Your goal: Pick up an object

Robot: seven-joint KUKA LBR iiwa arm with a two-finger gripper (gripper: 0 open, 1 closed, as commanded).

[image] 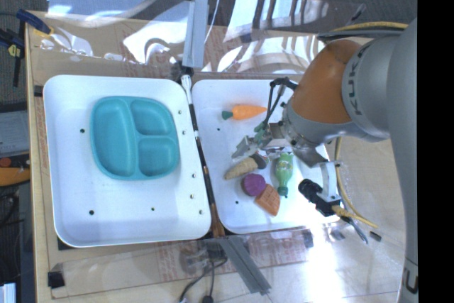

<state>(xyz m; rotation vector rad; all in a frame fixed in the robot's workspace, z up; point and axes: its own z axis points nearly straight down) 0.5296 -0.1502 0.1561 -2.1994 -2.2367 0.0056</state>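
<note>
The right bin [213, 99] holds several small toy foods. An orange carrot [246, 111] lies near its far side. Closer in are a tan cone-shaped piece [240, 167], a purple lump [254, 184], an orange waffle-like wedge [269, 201] and a green bottle [283, 172]. My gripper [250, 148] hangs low over the middle of this bin, just above the tan piece and left of the green bottle. Nothing shows held in it. The arm's wrist hides part of the bin's right side.
The left bin [64, 188] carries a teal divided plate [136, 136]. A raised divider [198, 152] runs between the two bins. A shiny panel [142, 18] stands behind them, and cables [351, 220] lie at the right bin's near right corner.
</note>
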